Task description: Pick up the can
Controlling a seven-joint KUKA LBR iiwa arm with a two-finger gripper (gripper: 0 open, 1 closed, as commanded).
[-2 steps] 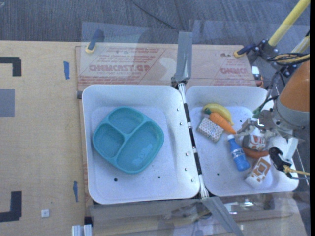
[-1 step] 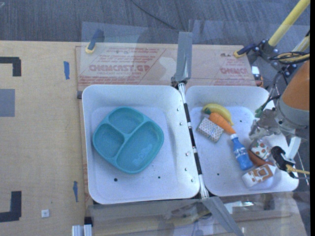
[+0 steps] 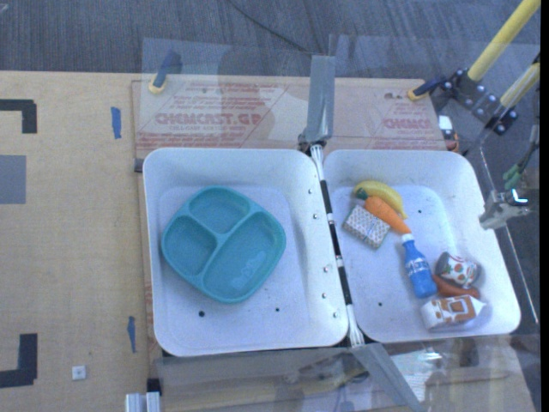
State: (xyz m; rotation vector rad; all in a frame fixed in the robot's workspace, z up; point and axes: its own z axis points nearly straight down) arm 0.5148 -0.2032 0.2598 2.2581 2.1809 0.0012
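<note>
While beside the blue bottle [image 3: 418,268], the can [image 3: 457,270] in the right bin [image 3: 493,196].

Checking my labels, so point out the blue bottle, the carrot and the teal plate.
blue bottle [image 3: 417,267]: camera view, middle of its body.
carrot [image 3: 389,215]: camera view, middle of its orange length.
teal plate [image 3: 182,241]: camera view, floor of its left compartment.

teal plate [image 3: 223,244] in left bin [image 3: 171,174]

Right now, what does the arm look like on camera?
The arm appears at the right edge as a pale grey, angular piece with thin light edges and a small green-white spot on its upper side. It is too blurred to make out cables or markings.
</note>
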